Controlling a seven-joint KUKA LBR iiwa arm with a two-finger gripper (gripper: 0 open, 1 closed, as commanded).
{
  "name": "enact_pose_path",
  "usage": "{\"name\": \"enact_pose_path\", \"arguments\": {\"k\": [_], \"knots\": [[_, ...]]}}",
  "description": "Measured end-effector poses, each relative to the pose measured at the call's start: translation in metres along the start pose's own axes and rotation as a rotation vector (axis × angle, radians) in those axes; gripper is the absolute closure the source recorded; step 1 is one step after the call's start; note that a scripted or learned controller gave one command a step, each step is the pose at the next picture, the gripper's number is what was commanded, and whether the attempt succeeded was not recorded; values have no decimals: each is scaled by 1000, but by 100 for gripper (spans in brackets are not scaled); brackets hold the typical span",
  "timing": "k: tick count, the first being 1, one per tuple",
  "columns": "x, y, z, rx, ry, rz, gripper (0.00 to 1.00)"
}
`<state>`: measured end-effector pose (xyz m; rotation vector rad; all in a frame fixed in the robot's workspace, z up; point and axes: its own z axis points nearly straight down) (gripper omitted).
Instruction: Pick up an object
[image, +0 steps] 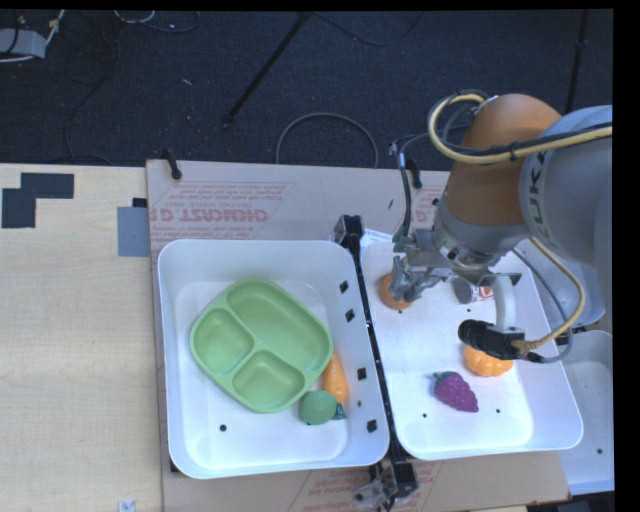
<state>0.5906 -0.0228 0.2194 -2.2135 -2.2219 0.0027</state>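
Gripper (402, 285) stood low at the right bin's (560, 425) upper left, directly over a small orange object (388, 292); its grip could not be told. Purple grapes (455, 391) lay lower centre.

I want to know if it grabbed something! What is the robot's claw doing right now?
Gripper: down in the right bin, right at an orange toy. Whether it is open, closed or holding the toy cannot be told.

Colours, both bins
White bins (190, 300); light-green tray (262, 343), green ball (318, 407), orange carrot (335, 379); purple grapes (455, 391), orange fruit (487, 362); grey arm (560, 200), orange band (500, 160).
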Motion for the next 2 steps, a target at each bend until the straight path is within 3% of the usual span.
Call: {"name": "enact_pose_path", "arguments": {"k": [2], "knots": [[91, -49, -8, 1, 0, -1, 100]]}}
